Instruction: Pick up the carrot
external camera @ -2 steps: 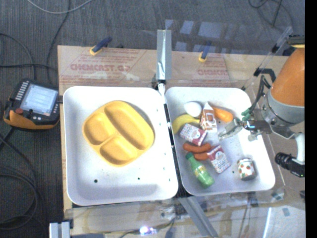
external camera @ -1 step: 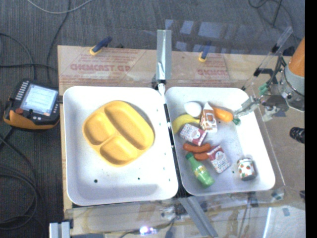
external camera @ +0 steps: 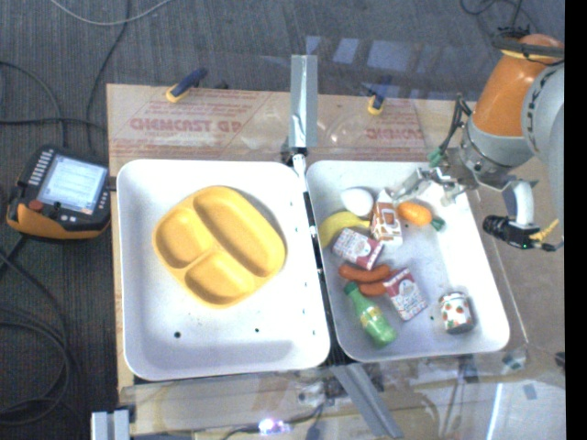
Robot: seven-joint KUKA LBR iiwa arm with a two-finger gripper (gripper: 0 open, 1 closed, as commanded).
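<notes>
The carrot (external camera: 415, 214) is lying in the right bin (external camera: 486, 282), just right of the small carton (external camera: 386, 222). The pincer (external camera: 424, 183) is hovering just above it, apparently lining up; finger state: cannot tell.

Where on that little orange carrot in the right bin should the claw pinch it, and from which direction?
Probably across the middle of the carrot, from above. It lies flat and rounded, a carton crowds its left, and the end effector hovers just above it.
</notes>
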